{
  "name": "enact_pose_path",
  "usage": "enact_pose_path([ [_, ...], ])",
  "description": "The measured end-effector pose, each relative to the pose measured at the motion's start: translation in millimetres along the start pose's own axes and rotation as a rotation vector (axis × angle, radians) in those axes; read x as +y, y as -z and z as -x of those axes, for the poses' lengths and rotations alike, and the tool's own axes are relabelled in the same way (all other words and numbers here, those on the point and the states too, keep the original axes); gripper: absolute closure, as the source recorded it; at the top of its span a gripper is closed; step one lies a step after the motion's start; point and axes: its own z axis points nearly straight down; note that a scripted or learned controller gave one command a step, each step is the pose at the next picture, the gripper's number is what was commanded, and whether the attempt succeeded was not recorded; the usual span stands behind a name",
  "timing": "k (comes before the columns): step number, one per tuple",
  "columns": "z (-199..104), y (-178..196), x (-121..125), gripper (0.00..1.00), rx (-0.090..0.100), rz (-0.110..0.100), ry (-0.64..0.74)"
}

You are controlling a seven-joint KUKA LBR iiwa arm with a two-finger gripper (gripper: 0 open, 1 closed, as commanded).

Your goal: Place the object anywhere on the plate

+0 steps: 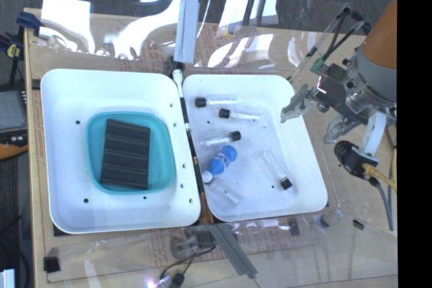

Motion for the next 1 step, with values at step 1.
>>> enact_pose_path([
  [1, 36.8, 57.4, 23.3, 0.0, 0.001, 0.004, -0.165],
])
